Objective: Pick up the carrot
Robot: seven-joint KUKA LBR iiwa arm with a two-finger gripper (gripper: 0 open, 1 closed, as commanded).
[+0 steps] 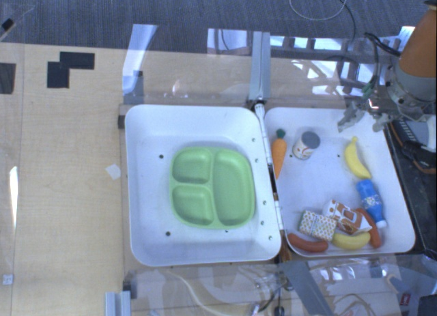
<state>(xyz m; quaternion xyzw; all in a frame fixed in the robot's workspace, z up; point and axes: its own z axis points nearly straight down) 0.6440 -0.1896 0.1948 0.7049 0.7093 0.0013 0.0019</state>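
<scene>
The carrot is orange with a green top and lies upright along the left wall of the right bin. My gripper hangs over that bin's far right corner, well to the right of the carrot and just above a yellow banana. Its two fingers are spread open with nothing between them.
Beside the carrot lies a small round jar. At the right bin's near end are a blue bottle, a cracker box, a second banana and a sausage. In the left bin sits a green divided plate.
</scene>
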